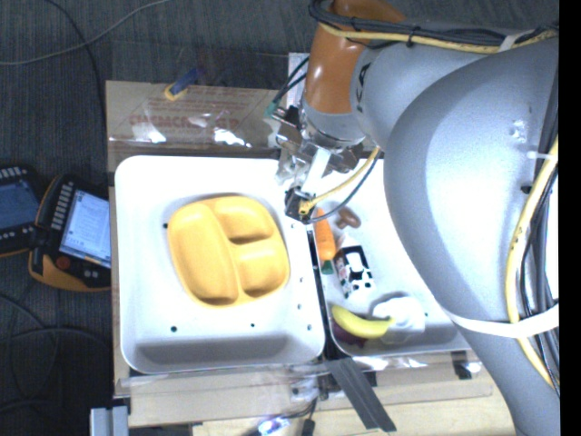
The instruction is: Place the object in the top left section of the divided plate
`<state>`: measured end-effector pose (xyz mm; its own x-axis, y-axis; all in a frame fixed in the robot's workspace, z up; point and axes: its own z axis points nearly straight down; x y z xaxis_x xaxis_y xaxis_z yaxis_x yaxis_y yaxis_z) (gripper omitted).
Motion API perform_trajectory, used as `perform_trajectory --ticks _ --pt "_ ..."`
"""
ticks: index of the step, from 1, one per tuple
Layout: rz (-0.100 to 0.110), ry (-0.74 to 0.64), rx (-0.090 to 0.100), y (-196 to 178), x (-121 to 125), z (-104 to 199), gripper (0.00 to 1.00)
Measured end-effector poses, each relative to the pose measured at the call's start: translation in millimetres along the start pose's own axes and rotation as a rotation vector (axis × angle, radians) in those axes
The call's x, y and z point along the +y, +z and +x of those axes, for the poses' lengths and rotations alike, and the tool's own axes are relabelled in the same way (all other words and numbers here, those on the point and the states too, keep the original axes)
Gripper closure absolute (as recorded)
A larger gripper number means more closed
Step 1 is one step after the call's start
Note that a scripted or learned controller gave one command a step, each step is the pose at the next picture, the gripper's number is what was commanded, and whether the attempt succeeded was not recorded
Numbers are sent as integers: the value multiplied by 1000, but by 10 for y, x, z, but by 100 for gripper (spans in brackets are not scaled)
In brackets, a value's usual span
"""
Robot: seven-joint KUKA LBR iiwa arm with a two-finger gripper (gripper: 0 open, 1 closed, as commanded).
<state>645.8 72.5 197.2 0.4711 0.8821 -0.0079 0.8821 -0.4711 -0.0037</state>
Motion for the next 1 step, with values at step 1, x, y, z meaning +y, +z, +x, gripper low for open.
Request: perform_trajectory --ticks 1 --pt "1 -41 1 82 -449 -405 100"
